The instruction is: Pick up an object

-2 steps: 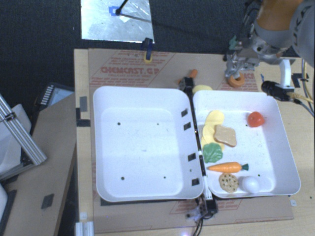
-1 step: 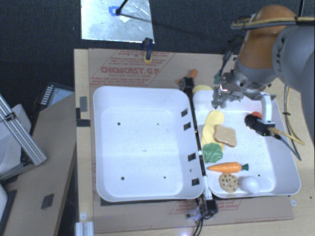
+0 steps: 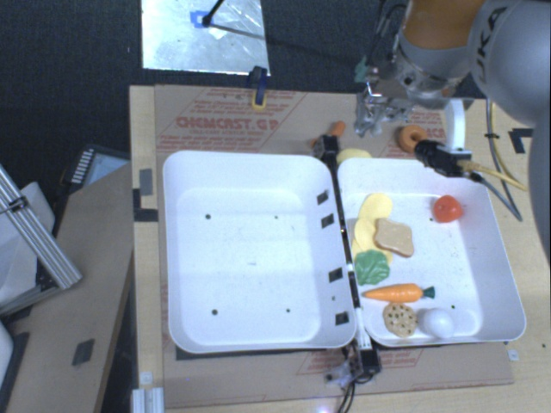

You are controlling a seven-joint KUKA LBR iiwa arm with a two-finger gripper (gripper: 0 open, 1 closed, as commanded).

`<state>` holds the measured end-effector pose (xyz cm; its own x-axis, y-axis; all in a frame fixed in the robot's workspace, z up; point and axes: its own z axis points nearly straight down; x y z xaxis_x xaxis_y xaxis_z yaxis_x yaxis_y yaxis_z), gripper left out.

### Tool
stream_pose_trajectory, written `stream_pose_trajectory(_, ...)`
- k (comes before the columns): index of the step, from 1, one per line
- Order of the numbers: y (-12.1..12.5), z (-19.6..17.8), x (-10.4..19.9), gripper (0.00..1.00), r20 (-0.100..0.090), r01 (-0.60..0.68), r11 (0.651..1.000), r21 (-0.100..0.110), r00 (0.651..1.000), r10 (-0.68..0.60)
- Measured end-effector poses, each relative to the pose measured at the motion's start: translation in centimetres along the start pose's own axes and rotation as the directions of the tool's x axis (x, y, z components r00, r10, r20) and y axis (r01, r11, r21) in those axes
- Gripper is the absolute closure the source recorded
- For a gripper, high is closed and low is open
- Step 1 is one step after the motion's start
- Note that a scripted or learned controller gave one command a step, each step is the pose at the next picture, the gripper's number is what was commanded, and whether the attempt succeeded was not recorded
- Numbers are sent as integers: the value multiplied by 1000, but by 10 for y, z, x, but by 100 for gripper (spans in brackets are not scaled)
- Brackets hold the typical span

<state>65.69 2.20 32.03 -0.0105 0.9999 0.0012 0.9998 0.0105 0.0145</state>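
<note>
My gripper (image 3: 371, 124) hangs high above the back left corner of the right bin (image 3: 482, 256), over the cardboard behind it, with nothing visibly in it. In that bin lie a red tomato (image 3: 446, 207), a bread slice (image 3: 395, 237) on yellow pieces (image 3: 374, 212), a green leaf (image 3: 372, 267), a carrot (image 3: 394, 293), a cookie (image 3: 399, 319) and a white egg (image 3: 438, 322). A pale yellow piece (image 3: 353, 156) rests at the bin's back rim.
A brown doughnut (image 3: 411, 138) and a small orange piece (image 3: 338, 129) lie on the cardboard behind the right bin. The left bin (image 3: 250, 248) sits beside it. A foil sheet (image 3: 202, 24) lies at the back.
</note>
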Motion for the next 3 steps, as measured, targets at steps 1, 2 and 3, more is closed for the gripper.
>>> stream_pose_trajectory(1,-70,114,12,100,0,-9,1000,28,1000,9)
stream_pose_trajectory(2,-107,103,69,100,-2,-2,1000,17,1000,2)
stream_pose_trajectory(3,-47,-54,104,100,-3,-2,1000,-7,1000,2)
